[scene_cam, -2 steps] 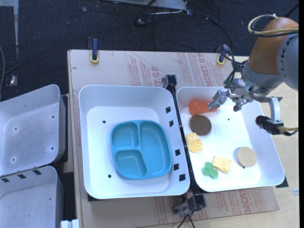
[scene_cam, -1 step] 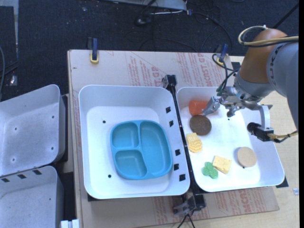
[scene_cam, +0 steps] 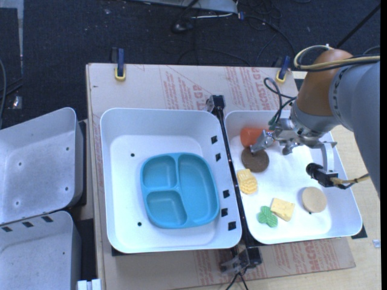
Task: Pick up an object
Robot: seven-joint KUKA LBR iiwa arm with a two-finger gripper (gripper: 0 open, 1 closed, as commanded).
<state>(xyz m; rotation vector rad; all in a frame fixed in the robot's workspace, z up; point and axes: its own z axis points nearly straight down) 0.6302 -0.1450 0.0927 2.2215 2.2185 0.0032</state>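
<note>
Camera view: the gripper (scene_cam: 264, 142) hangs low in the right bin (scene_cam: 344, 213), directly above a brown disc (scene_cam: 256, 161), with an orange piece (scene_cam: 250, 135) just beside it toward the divider. Whether its fingers are apart or together cannot be told here. The disc lies almost straight beneath, so the coming move looks like a short drop.

Bright, even overhead light; white bins (scene_cam: 163, 125) glare slightly, shadows soft.

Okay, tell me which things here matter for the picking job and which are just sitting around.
For the job:
claw
brown disc
orange piece
yellow waffle
yellow cracker
green piece
tan disc
right bin

Just lying about:
blue divided tray
left bin
yellow clamps
</note>
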